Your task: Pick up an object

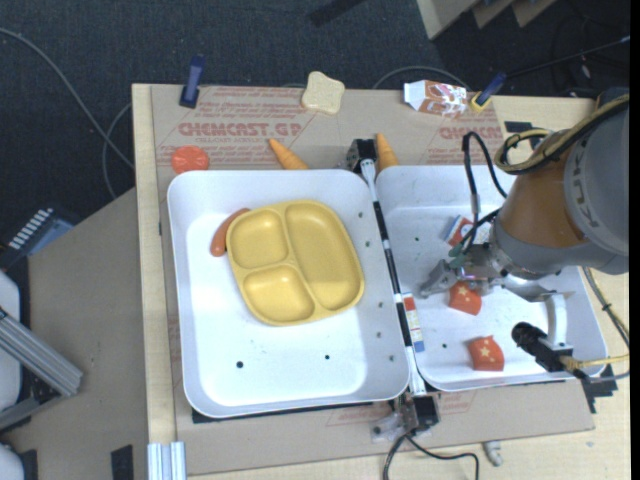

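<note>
Overhead, in the single camera view, two shallow white bins are seen side by side on a brown table (250, 123) printed with faded red lettering. The grey arm (600, 198), with its orange band, is reached in from the right and bent low over the right bin (420, 208). The gripper (445, 278) is set near the bin's middle, just beside a small red piece (465, 299) that lies at its right, touching it or nearly so. Whether the gripper is open or closed cannot be told, and nothing can be made out in its hold. This placing suggests that the red piece has been chosen as the object to be picked up, as it is the closest loose thing. A second red piece (486, 353), marked with a pale spot, lies nearer the front rim, apart from the first. A small red and white item (460, 231) sits farther back, close to the arm.

The left bin (290, 363) is largely taken up by a yellow divided plate (295, 263), with an orange sausage-shaped toy (220, 236) tucked against its left rim.

Along the table's far side, outside the bins, a toy bread slice (323, 91), a toy carrot (287, 155), a small carton (437, 96) and a blue clip (190, 80) are scattered. The table is surrounded by dark carpet (100, 28) crossed by thin cables.
</note>
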Robot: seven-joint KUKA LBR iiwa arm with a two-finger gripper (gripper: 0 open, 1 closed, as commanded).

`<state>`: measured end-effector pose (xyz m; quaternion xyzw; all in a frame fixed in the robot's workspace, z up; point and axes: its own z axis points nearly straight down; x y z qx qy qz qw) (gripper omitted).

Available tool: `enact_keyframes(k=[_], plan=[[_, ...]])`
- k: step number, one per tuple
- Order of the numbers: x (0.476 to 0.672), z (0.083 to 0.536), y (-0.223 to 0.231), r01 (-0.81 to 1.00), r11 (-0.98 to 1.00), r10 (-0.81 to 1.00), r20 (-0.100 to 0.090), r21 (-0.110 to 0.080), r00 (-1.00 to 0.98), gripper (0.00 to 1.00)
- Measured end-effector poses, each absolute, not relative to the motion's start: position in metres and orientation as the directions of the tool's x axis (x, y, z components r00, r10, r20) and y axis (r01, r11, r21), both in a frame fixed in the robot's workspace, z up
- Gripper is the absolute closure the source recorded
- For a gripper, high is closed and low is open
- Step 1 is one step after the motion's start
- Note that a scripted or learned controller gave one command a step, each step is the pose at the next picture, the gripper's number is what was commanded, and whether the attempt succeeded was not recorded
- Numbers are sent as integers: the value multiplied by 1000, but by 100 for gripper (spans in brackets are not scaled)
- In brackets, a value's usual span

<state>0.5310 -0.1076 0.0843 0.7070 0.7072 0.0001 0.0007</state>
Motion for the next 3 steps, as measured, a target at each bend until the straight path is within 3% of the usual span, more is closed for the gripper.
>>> enact_keyframes(k=[1, 3], plan=[[531, 94, -108, 1000, 0, 1000, -2, 3, 0, 100], [557, 250, 26, 1000, 2, 1000, 1, 1, -2, 100]])
